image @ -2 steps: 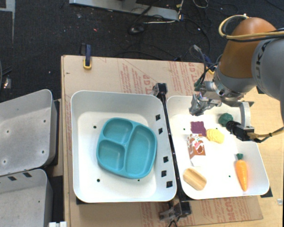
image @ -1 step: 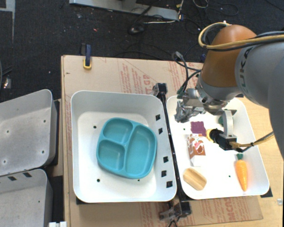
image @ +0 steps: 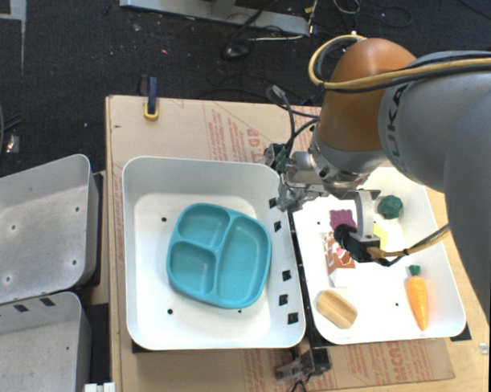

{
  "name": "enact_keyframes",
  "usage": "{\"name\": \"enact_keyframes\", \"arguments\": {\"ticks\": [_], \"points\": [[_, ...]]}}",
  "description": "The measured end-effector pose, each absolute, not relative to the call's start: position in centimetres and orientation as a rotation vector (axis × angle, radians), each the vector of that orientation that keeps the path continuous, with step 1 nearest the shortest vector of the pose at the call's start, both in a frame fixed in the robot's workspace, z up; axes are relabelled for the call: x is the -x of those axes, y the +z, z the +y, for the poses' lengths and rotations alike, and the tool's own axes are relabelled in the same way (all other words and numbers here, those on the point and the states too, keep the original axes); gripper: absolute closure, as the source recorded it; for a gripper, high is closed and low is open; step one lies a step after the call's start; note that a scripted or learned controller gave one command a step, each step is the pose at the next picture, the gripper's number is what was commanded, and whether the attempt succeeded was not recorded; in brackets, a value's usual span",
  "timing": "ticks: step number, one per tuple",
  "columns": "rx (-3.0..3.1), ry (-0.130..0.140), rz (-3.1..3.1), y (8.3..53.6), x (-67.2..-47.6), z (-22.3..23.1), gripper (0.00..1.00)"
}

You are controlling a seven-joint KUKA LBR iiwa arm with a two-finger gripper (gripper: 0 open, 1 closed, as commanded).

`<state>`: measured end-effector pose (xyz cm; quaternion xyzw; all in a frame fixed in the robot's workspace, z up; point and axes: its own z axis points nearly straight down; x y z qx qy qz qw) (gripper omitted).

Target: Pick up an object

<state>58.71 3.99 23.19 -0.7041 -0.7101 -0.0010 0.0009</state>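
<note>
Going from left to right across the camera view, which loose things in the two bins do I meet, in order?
In order: teal divided plate → bread roll → green object → carrot.

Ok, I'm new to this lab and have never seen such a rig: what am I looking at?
One camera looks down at a slant on a bench. The grey robot arm, orange-banded, reaches in from the right; a program moves it to pick things up. Its claw hangs by the right bin, which holds a carrot, a tan roll, a green piece and a purple piece. The left bin holds a teal divided plate. Whether the claw grips anything, I cannot tell.
</note>
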Motion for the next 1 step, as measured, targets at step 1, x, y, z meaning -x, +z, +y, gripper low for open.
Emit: {"name": "enact_keyframes", "arguments": {"ticks": [1], "points": [[2.212,-0.002,-2.229,23.95,-57.56,8.59,1.0]]}}
